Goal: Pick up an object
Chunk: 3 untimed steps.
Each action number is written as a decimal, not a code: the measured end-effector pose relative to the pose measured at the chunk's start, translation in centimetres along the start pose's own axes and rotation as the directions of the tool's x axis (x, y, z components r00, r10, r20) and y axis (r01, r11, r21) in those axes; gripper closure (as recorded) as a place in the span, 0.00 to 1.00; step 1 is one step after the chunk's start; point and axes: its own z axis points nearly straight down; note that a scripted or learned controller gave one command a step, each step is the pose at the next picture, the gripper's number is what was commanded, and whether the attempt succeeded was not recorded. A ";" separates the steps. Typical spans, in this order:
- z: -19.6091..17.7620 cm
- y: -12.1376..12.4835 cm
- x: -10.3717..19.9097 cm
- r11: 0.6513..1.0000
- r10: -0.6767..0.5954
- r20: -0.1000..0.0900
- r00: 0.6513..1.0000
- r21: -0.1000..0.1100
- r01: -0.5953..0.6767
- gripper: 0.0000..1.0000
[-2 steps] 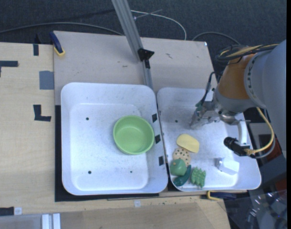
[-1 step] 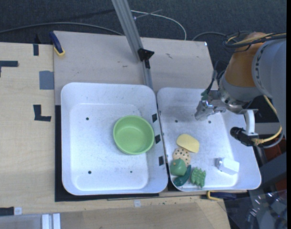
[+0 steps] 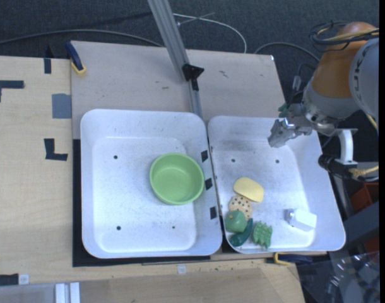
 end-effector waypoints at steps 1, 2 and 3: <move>-5.0 1.1 0.1 1.000 -0.001 0.000 1.000 -0.001 0.001 1.00; -7.1 1.2 0.1 1.000 -0.001 -0.001 1.000 0.002 0.001 1.00; -5.7 -0.7 5.1 1.000 -0.004 -0.003 1.000 0.007 0.004 1.00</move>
